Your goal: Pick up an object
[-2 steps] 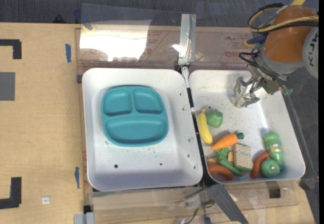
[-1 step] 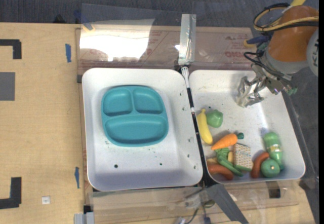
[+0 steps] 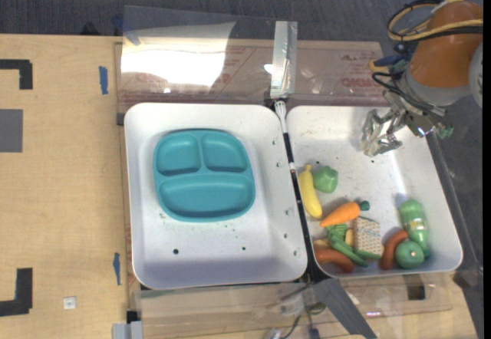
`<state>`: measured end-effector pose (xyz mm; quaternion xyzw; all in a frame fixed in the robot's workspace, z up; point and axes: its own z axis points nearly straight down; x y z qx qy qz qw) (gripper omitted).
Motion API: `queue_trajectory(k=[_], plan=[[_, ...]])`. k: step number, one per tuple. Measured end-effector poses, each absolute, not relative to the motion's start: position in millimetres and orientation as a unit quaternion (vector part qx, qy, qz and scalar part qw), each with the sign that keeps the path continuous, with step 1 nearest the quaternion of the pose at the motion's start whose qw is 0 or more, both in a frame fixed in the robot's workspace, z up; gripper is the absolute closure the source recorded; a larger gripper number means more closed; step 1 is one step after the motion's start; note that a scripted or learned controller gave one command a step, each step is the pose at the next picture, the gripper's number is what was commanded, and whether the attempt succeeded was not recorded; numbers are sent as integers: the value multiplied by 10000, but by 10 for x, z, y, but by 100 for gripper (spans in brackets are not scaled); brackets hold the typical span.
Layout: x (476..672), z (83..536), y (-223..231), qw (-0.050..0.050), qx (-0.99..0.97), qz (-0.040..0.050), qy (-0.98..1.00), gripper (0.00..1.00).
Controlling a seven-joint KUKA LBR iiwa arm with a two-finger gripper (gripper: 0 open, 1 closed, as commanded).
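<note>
My gripper (image 3: pixel 381 138) hangs over the upper right part of the right bin (image 3: pixel 345 126), with nothing visible between its metal fingers. Below it in that bin lie toy foods: a yellow banana (image 3: pixel 309 193), a green pepper piece (image 3: pixel 326 179), an orange carrot (image 3: pixel 341 213), a cracker-like block (image 3: pixel 367 235), a green bean pod (image 3: pixel 344 247), a red sausage (image 3: pixel 333 257), a green bottle-shaped item (image 3: pixel 413 216) and a green apple (image 3: pixel 410 254). All of them sit well below the gripper, apart from it.
The left bin (image 3: pixel 146 253) holds a teal divided plate (image 3: pixel 204 174). A clear plastic wall (image 3: pixel 230 69) stands behind both bins. The arm's orange band (image 3: pixel 449 23) and cables are at the upper right. Wooden bench surface (image 3: pixel 54 176) extends to the left.
</note>
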<state>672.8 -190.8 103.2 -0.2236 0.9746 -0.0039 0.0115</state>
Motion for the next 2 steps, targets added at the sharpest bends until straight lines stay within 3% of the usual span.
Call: queue_trajectory(k=[1, 2], plan=[[6688, 886, -1843, 40, -2403, -19, 9707, 100], [6683, 878, -1784, 38, -1463, -1, 9892, 100]])
